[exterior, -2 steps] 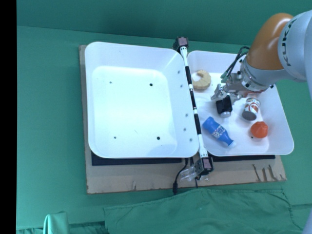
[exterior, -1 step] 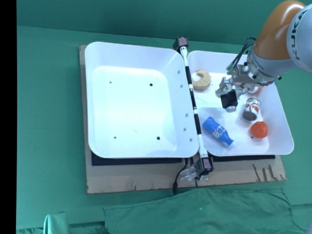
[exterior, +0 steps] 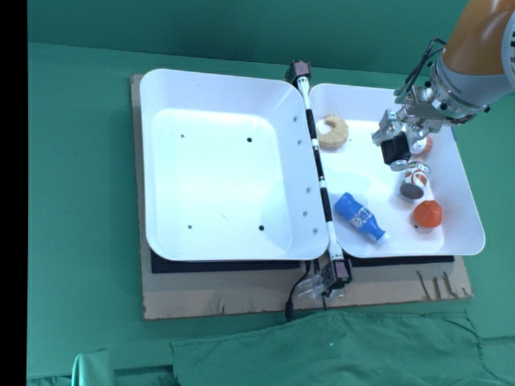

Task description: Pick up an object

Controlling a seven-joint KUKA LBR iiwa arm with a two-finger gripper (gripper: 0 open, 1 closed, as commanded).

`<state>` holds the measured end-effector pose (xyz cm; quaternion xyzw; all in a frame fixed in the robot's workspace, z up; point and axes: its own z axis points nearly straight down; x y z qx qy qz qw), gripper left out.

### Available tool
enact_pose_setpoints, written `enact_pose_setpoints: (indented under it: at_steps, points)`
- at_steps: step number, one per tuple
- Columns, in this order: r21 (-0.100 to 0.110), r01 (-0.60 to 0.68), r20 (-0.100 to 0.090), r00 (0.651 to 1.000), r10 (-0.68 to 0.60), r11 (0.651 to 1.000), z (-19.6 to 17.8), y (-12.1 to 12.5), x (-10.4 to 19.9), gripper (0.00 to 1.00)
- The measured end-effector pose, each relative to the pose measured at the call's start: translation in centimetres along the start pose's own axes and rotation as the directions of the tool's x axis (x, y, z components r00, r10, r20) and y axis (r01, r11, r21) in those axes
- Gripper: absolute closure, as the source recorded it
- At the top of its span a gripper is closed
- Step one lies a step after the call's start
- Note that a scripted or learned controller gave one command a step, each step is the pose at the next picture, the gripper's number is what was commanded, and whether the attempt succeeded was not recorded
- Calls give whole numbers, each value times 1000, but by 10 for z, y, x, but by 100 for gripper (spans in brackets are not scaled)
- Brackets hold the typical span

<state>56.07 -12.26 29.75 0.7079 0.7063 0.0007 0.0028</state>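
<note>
A green cloth (exterior: 80, 175) covers the bench, and a brown cardboard sheet (exterior: 225, 304) lies on it under both bins. The left bin (exterior: 217, 95) is the larger white shape, with a few dark dots on its floor. The right bin (exterior: 362, 163) sits just beside it, and a thin black-and-white rod (exterior: 316, 167) runs from far to near along the seam between them.

The arm (exterior: 479, 30) comes in from the far right, its orange band high in the corner. The gripper (exterior: 412, 139) hangs over the far right part of the right bin. From this angle I cannot tell whether it is wide or narrow, and nothing can be seen held in it.

All the loose things lie in the right bin. A blue bottle (exterior: 358, 215) lies on its side near the left wall, its white cap pointing to the near right. A pale ring-shaped pastry (exterior: 332, 132) lies at the far left, close to the rod. A small can (exterior: 414, 180) lies tipped just on the near side of the gripper, its grey end facing near. An orange-red lump (exterior: 427, 214) sits just beyond the can toward the near right corner. A small orange piece (exterior: 425, 144) peeks out from the gripper's right side, partly hidden by it.
</note>
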Motion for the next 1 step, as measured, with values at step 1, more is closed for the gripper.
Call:
enact_pose_setpoints:
  at_steps: [1]
  points:
    - [1, 0, 0, 1000, 0, 1000, -45, -4, -5, 100]
